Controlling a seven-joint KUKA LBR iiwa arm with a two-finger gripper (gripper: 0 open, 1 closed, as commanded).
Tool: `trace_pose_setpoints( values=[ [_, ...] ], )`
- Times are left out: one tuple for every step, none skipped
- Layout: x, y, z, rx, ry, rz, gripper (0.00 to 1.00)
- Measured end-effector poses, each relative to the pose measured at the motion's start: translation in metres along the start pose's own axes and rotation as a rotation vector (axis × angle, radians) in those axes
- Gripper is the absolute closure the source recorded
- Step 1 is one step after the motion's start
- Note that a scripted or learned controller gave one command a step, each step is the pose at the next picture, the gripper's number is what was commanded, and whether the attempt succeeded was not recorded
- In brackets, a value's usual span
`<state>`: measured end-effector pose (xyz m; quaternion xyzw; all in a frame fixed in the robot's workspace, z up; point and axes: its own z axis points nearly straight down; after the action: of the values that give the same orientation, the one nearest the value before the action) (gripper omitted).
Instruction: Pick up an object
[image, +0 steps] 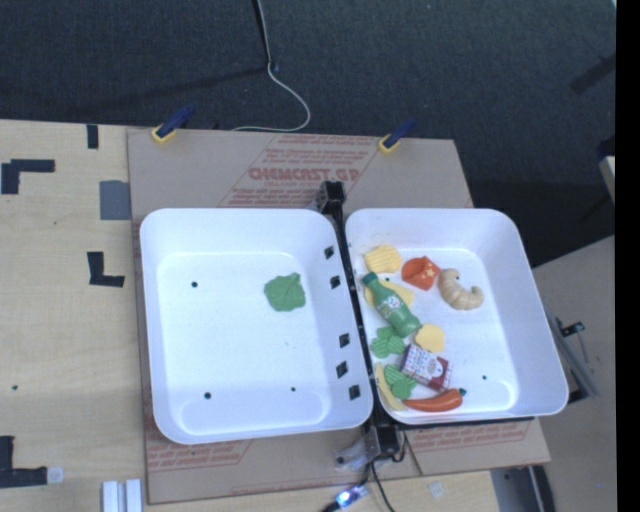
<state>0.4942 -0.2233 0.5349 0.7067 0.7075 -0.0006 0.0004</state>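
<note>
Cannot tell whether gripper is open, closed or gripping anything. Nothing lifted as far as can be judged: everything lying flat in the bins, so the whole pick left to do. Crowded in the right bin (530, 290), on the side the arm reaches in from: green bottle (392, 305), red piece (420, 272), tan croissant (461, 290), red chili (436, 402), small packet (426, 370). Alone in the farther left bin (146, 240): a green leaf (285, 293), well apart from the rest and likely the easiest grab.
</note>
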Motion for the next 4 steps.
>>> trace_pose_setpoints(
  values=[
    [0.001,-0.010,0.000,-0.001,0.001,-0.001,1.00],
    [0.000,-0.001,0.000,0.000,0.000,-0.001,1.00],
    [0.000,0.001,0.000,0.000,-0.001,-0.001,1.00],
    [0.000,0.002,0.000,0.000,-0.001,-0.001,1.00]
  ],
)
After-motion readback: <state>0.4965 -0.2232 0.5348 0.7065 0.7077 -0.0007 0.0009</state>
